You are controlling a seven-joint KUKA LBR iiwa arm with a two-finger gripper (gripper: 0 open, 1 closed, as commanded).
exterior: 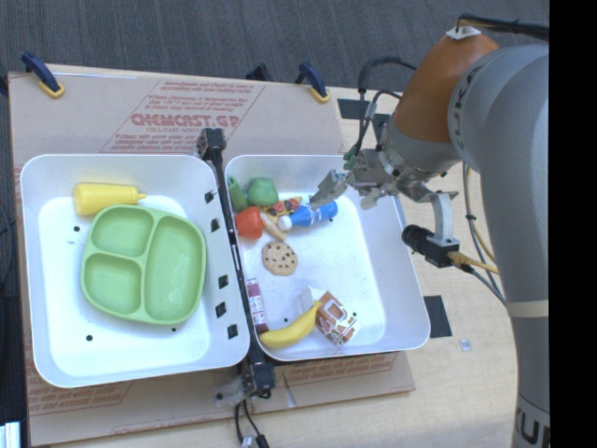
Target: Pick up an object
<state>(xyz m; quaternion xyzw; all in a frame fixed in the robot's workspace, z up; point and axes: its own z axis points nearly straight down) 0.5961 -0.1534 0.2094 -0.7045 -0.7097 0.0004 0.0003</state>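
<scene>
While the gripper [328, 187] hangs over the right bin [396, 250], its fingers stand apart around nothing.
Just below its tips lies a blue bottle [312, 216]; nearby are a green toy [262, 191], tomato [248, 222], cookie [279, 259] and banana [291, 329]. Left bin [47, 250]: green tray [145, 264], yellow bottle [104, 197].

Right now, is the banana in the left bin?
No, the banana lies in the right bin, at its near edge beside a small carton.
</scene>
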